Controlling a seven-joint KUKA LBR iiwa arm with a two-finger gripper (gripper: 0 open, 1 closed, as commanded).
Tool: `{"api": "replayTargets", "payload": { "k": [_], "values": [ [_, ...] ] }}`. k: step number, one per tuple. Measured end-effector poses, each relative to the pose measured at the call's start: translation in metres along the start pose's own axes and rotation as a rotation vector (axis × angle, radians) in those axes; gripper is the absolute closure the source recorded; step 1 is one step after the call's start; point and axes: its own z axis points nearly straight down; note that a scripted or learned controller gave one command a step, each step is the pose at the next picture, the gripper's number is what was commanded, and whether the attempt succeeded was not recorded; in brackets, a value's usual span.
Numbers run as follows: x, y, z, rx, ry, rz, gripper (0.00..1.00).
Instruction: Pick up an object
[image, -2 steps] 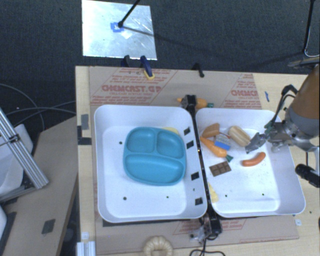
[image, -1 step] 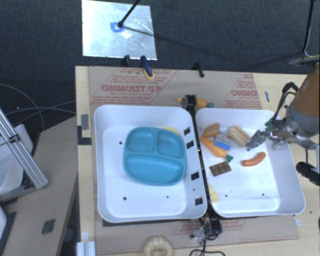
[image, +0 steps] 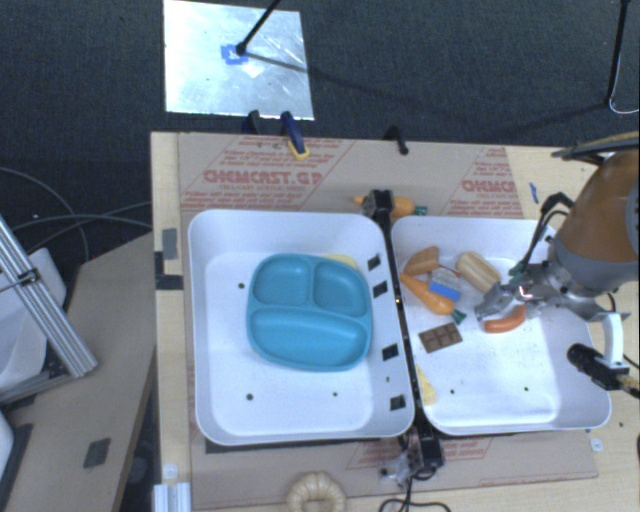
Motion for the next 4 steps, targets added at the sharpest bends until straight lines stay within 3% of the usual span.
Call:
{"api": "replayTargets", "payload": {
  "k": [1,2,3,4],
  "values": [
    [-0.004,0.004,0.039,-0.016,-0.011,0.002,0.0],
    [-0.004,0.006,0.027,-0.022,-0.011,0.002,1.0],
    [0.003,0.014,-0.023,-0.007,-0.002,-0.004,1.0],
    [0.0,0.01,-0.086,-0.01,-0.003,-0.003,1.0]
  ]
}}
